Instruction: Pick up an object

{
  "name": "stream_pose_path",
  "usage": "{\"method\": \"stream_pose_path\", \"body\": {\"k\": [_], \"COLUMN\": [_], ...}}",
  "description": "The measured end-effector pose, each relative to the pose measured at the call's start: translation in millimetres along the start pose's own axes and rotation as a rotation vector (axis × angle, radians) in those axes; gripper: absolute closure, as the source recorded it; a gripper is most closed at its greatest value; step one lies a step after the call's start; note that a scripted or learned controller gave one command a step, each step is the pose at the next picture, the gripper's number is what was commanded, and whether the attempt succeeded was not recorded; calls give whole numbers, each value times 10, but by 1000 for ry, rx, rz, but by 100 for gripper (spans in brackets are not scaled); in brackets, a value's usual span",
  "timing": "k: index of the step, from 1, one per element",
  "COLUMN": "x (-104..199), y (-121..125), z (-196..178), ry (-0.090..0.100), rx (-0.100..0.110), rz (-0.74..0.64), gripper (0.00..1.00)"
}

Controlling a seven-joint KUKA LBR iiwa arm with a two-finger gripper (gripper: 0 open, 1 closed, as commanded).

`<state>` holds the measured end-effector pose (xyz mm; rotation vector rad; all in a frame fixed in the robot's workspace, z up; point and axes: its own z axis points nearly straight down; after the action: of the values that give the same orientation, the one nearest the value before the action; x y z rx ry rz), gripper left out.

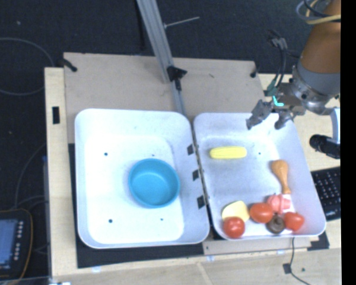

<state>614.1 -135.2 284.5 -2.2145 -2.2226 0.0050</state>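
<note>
A: Where's the pincer relative to the yellow corn cob?
B: Up and to the right of it, over the right bin's far edge, fingers spread apart, nothing between them.
A: And the other pieces?
B: Below the cob, near the front rim: tomatoes, a yellow wedge, a wooden piece. The blue bowl sits left of the cob, in the left bin
</note>
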Motion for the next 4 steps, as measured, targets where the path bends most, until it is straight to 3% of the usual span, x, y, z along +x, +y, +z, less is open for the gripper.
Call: {"method": "stream_pose_path", "body": {"k": [1, 4], "x": [0, -80], "y": [11, 120], "z": [-40, 1351], "ry": [-1, -3], "rx": [-7, 1], "rz": [0, 10], "gripper": [0, 0]}}
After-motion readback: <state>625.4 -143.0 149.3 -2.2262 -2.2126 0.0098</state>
